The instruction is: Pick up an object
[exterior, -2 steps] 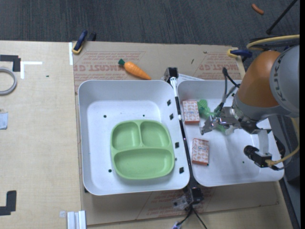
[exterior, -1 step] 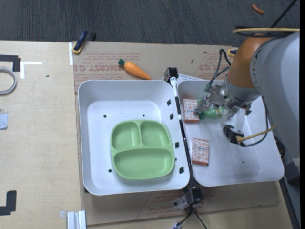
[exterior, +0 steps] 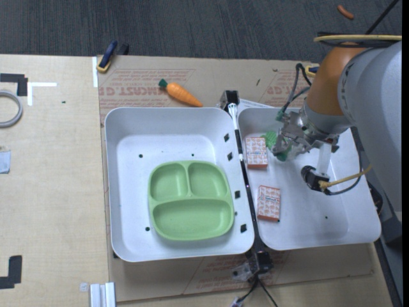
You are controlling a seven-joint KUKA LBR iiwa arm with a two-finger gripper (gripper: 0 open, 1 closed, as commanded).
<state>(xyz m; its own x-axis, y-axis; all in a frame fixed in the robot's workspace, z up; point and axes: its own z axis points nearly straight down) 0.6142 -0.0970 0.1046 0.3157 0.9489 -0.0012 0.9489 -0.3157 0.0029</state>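
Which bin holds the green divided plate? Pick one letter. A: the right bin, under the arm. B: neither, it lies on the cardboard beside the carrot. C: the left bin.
C: the green divided plate lies flat in the left bin, while the right bin holds two small orange boxes, and the toy carrot lies on the cardboard behind the bins.

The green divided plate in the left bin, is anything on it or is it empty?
Empty. The green divided plate lies flat in the left bin, and all three compartments show bare green.
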